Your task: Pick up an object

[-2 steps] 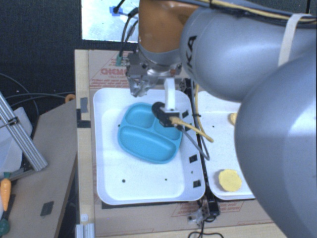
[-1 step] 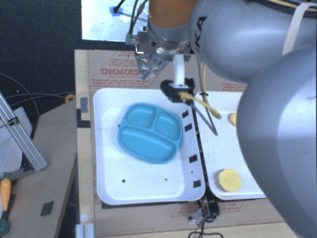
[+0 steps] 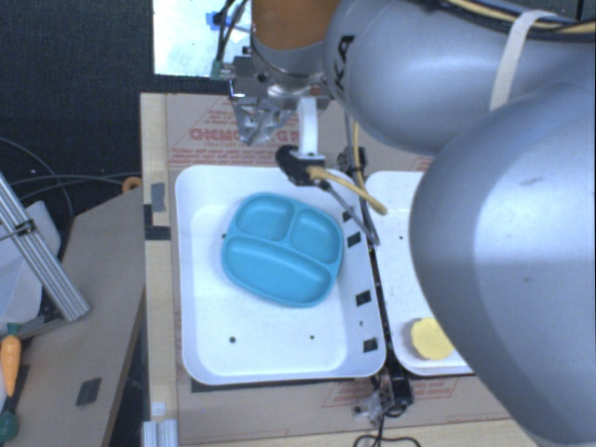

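Note:
A light blue divided plate (image 3: pixel 282 249) lies in the middle of the left white bin (image 3: pixel 209 343), tilted slightly, with three compartments facing up. A round yellow object (image 3: pixel 429 339) rests in the right bin (image 3: pixel 396 250) near its front edge, partly hidden by the arm. My gripper (image 3: pixel 259 130) hangs above the far edge of the left bin, over the cardboard behind it, apart from the plate. Nothing shows between its fingers.
The big grey arm covers most of the right bin. The bins sit on a cardboard sheet (image 3: pixel 200 124). An aluminium rail (image 3: pixel 42 259) and an orange-handled tool (image 3: pixel 9 361) lie off the bench at the left.

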{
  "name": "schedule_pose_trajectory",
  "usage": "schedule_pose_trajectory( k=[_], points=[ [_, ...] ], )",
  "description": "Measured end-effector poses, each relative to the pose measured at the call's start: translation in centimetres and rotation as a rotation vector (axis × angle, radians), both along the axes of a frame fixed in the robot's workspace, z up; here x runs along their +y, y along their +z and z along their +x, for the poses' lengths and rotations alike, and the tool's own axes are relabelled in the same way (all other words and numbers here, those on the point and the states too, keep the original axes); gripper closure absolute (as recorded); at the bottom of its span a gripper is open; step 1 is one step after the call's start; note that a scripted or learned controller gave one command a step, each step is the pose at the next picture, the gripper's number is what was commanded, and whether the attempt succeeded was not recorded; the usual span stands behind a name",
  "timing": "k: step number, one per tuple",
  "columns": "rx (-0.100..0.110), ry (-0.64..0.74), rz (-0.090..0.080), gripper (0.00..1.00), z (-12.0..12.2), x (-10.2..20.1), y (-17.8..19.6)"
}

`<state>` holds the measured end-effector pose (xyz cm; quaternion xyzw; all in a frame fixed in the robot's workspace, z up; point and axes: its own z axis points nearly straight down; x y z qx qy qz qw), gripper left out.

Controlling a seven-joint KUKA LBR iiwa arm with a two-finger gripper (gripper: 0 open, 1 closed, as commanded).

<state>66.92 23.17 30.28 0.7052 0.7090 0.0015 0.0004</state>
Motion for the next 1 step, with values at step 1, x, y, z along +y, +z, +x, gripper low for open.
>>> schedule_pose_trajectory(
  k=[1],
  points=[
    [-0.006, 0.002, 0.004, 1.0, -5.84, 0.41, 7.31]
  ],
)
